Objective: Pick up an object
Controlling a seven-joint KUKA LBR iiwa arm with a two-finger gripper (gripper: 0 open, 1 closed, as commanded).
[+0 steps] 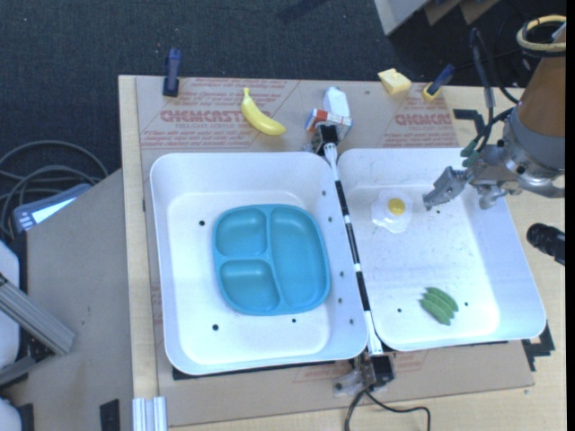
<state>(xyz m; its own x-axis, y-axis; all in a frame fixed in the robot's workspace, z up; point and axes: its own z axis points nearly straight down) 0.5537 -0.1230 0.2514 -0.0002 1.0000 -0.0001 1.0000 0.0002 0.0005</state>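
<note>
A blue sectioned plate [269,259] sits in the left bin [180,196]. In the right bin [503,268], a fried-egg toy [393,212] lies just left of the jaws [458,187], which hang open with nothing between them; green pea pods [440,304] lie nearer the front. A banana [260,115] rests on the desk [216,119] behind.

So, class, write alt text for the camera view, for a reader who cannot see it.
A grey robot arm reaches in from the right, its gripper above the right bin, which holds a fried egg toy and a green pea pod. The left bin holds a blue divided plate; a banana lies on the bench behind.
</note>
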